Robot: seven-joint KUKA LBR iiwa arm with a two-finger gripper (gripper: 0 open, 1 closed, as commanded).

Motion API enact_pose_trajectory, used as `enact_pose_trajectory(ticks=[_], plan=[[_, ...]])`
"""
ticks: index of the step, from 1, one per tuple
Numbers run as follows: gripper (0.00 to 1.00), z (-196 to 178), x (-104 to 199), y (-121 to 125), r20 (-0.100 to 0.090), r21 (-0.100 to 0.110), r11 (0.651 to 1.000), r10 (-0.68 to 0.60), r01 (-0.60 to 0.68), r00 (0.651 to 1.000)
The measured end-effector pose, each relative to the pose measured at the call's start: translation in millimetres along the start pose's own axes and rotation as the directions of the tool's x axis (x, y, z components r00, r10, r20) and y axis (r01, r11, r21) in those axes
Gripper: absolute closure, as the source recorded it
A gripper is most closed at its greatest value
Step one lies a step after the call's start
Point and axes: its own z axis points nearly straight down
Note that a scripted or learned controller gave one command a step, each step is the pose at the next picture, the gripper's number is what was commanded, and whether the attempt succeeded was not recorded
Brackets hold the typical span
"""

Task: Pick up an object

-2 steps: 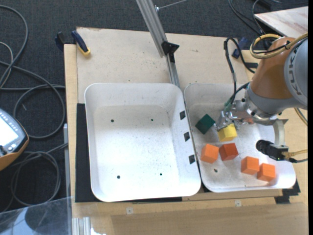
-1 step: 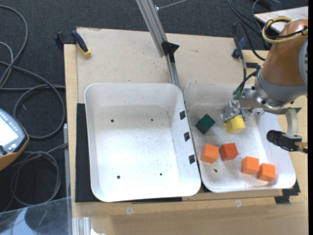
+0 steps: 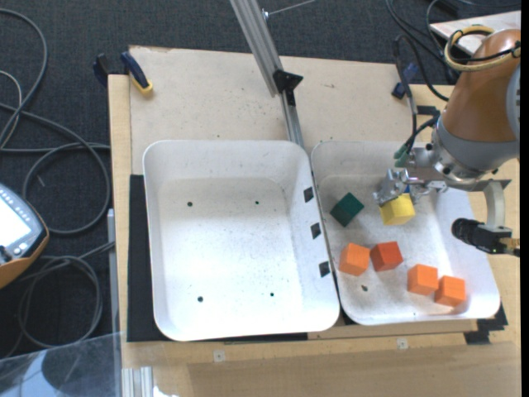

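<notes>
**A:** Start at the near edge. What can't you make out?

**B:** The bench [image 3: 248, 362] runs out of frame at the bottom, and a pale blurred sheet [image 3: 74, 366] covers its near-left corner. At the left edge you see part of a handheld pendant [image 3: 15, 234], cut off by the frame.

**A:** And the bins?

**B:** The left bin [image 3: 161, 304] is bare white with a few dark specks. In the right bin [image 3: 347, 308], nearest you, two orange cubes [image 3: 436, 285] sit touching near the right rim. Just behind them another orange cube [image 3: 355, 260] touches a red-orange cube [image 3: 386, 255]. Further back a dark green block [image 3: 346, 209] lies by itself.

**A:** Where's the thing you're after?

**B:** The yellow block [image 3: 398, 211] is at the back-middle of the right bin, just right of the green one. The gripper [image 3: 395, 190] sits directly on top of it, so the block's upper part is hidden. Whether the fingers are apart, together or clamped on the block, you cannot tell; the metal is a small bright tangle there.

**A:** What crowds the view?

**B:** The arm [image 3: 479, 98] bulks over the bin's far-right corner and is cut by the frame edge. A black fitting [image 3: 483, 236] overhangs the right rim. Beyond, a slanted metal rail [image 3: 256, 31] rises from between the bins, with a blue clamp [image 3: 136, 71] at the far left.
</notes>
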Motion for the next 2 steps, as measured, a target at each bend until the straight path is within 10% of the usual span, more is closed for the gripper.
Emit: enact_pose_trajectory(ticks=[2], plan=[[1.0,-25.1,102.5,-4.5,-0.003,-0.001,1.0,-0.006,0.006,1.0]])
